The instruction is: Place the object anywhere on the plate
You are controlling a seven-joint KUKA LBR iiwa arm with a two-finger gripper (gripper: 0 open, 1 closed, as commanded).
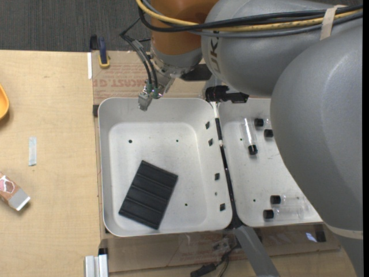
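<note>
A black ribbed rectangular slab (149, 195) lies flat and slanted in the front part of the left white bin (115, 120). My gripper (145, 101) hangs off the grey wrist below the orange band (179, 16), over the bin's back left rim, with cables running down to it. It is well behind the slab and apart from it, and nothing shows in it. The bulky grey arm (288, 68) hides the upper right of the view and part of the right bin.
The right bin (253, 206) holds several small clear pieces with black caps, such as a tube (249, 136). On the wooden bench to the left lie a small grey strip (32, 152), a wrapped item (14, 192) and an orange edge (3, 105). A blue clamp (102, 51) stands behind.
</note>
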